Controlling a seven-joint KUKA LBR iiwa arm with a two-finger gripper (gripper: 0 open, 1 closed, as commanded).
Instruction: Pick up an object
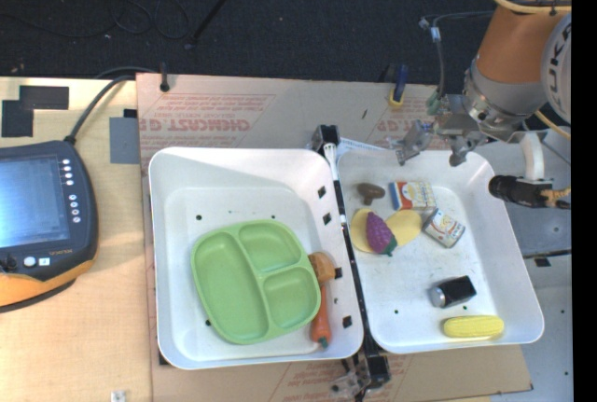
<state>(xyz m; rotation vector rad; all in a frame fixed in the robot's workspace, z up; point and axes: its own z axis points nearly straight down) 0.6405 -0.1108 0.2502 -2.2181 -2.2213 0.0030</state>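
Observation:
My gripper (433, 150) hangs above the far rim of the right bin (518, 284), open with nothing between its fingers (408, 149). Below it in that bin lie a brown lump (372, 192), a small red, white and blue box (410, 195), a purple toy vegetable (378, 232) resting on yellow pieces (405, 224), a small tilted can (445, 228), a black cylinder (454, 291) and a yellow corn cob (473, 326). The box is the item nearest the gripper, a little in front of it.
The left bin (177, 204) holds a green divided plate (256, 279), with a carrot (322, 321) and a brownish piece (322, 266) along its right wall. A tablet-like pendant (42, 209) lies on the bench at far left. A black divider (340, 242) separates the bins.

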